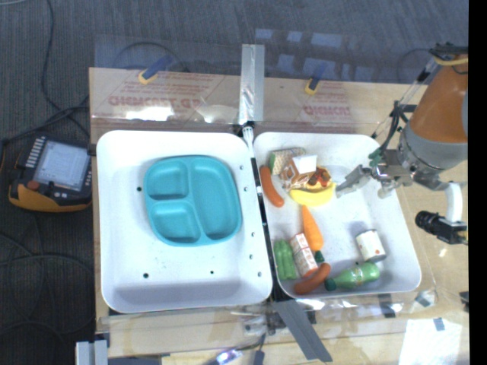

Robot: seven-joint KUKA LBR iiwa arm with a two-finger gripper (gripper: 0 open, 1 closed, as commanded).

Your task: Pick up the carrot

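The robot's grey two-finger gripper (365, 179) hangs over the right white plastic bin (396, 242), near its upper right side. Its fingers look spread apart, and nothing is between them. Just to its left lie a yellow toy banana (316, 196) and a small brown and white snack box (293, 166). Below the banana lies the orange toy carrot (310, 229), in the middle of this bin. The carrot is long and thin. It runs from the top to the bottom of the picture, leaning a little, with its lower end nearer the right. Its lower end is just beside a red and white packet (304, 254). To do this step well, the gripper should move left and down until it is right over the carrot's middle. It should turn so its fingers close across the thin way, not along the long way. It should stay away from the banana and the packet.
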